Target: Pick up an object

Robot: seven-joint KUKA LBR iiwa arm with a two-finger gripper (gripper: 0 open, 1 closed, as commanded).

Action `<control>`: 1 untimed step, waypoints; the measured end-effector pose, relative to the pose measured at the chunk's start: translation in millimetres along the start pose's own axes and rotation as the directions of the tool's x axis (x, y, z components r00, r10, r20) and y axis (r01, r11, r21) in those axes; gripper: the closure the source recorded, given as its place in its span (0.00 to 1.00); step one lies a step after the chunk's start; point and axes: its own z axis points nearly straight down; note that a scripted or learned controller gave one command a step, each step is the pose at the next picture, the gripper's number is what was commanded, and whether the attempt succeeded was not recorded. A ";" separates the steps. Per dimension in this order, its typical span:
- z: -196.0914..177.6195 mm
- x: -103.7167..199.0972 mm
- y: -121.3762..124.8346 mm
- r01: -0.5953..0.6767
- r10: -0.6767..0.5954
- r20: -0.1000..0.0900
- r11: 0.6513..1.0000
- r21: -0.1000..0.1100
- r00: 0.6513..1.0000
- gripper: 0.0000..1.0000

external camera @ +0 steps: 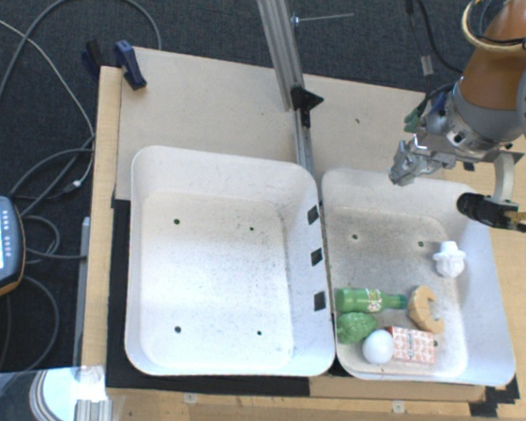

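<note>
Red-patterned packet [413,346], print unreadable

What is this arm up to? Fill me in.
The arm is set to pick up an object, but has none yet. Its gripper hangs above the far rim of the right bin, away from the items. Those sit bunched at that bin's near right: a green bottle, a green lump, a white ball, a red-patterned box, a tan ring and a white figure.
</note>
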 end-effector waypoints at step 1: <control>3.9 0.3 0.7 -0.001 0.001 0.000 1.000 0.005 1.000 1.00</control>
